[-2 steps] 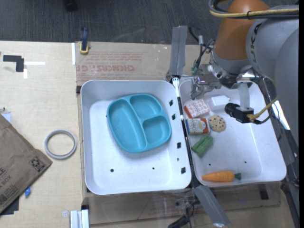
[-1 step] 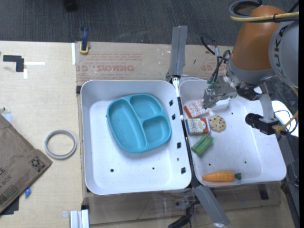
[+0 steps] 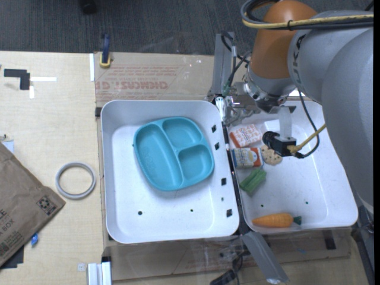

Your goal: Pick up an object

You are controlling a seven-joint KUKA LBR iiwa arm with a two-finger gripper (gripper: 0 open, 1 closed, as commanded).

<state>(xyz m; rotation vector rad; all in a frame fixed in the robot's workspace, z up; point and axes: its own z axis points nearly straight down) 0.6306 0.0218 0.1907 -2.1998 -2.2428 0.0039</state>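
Note:
The right bin (image 3: 323, 186) holds a red-and-white packet (image 3: 246, 135), a small white carton (image 3: 246, 157), a round cookie-like piece (image 3: 272, 155), a green block (image 3: 252, 181) and an orange carrot (image 3: 274, 220) near the front wall. A blue divided plate (image 3: 173, 153) lies in the left bin (image 3: 119, 206). My gripper (image 3: 233, 104) hangs below the orange band at the right bin's back left corner, close to the wall between the bins and just behind the red-and-white packet. Nothing shows in its grasp.
The arm's grey body covers the right bin's far right side. A roll of tape (image 3: 75, 179) and a brown cardboard piece (image 3: 21, 203) lie on the bench left of the bins. A black cable (image 3: 303, 141) loops over the right bin.

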